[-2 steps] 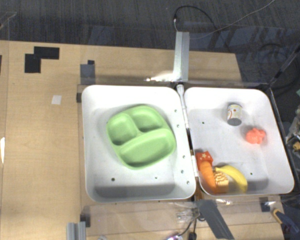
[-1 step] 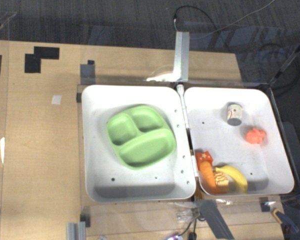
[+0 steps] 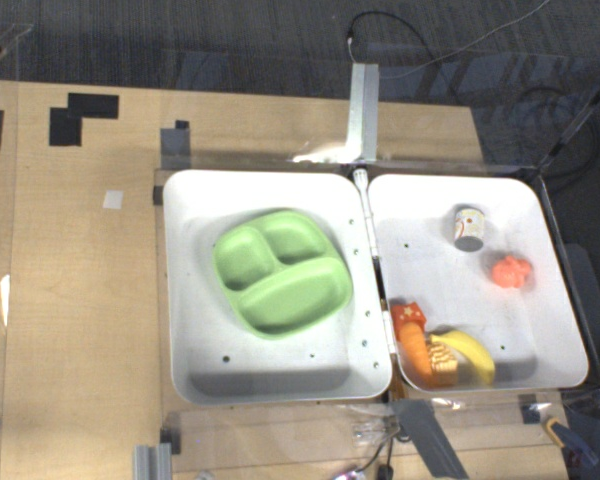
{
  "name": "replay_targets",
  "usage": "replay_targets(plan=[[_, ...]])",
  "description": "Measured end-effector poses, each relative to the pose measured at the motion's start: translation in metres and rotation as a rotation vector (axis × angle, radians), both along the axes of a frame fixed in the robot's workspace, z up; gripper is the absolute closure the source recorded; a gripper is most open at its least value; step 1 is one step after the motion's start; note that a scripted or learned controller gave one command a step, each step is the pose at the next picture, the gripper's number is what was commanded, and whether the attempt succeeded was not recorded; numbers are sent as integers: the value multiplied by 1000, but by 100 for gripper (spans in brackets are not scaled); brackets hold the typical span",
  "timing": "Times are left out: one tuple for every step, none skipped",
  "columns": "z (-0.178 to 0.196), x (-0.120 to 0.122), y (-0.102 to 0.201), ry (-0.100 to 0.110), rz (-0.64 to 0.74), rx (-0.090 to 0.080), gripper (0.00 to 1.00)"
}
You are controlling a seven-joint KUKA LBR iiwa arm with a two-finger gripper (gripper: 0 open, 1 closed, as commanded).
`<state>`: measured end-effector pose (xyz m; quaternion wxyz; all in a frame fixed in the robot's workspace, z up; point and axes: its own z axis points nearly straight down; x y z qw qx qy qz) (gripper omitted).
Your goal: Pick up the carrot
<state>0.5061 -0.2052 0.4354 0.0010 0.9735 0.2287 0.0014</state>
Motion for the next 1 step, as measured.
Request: replay_targets(plan=[[-1,34,0,1,-105,0,100]])
